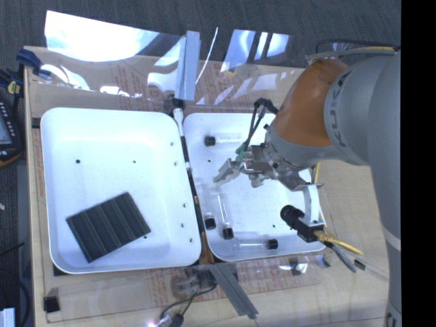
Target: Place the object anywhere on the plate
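Your gripper [228,172] hangs over the right bin [300,203], its tip pointing toward the view's left. From this slant you cannot tell whether it is released or clenched, and nothing can be made out in its grasp. The plate, a dark ribbed slab [107,225], lies at a tilt in the lower part of the left bin [102,135], well apart from the gripper and across the rims where the two bins meet.

The likeliest object is a faint clear rod with a black end [219,211], though you should treat that as a guess. It rests on the right bin's floor just below the gripper tip in the view, its long axis running roughly up and down the picture. Small black pieces [209,141] lie elsewhere in that bin. Judge the coming move as a descent toward the view's bottom, closing across the rod's width, before any carry leftward
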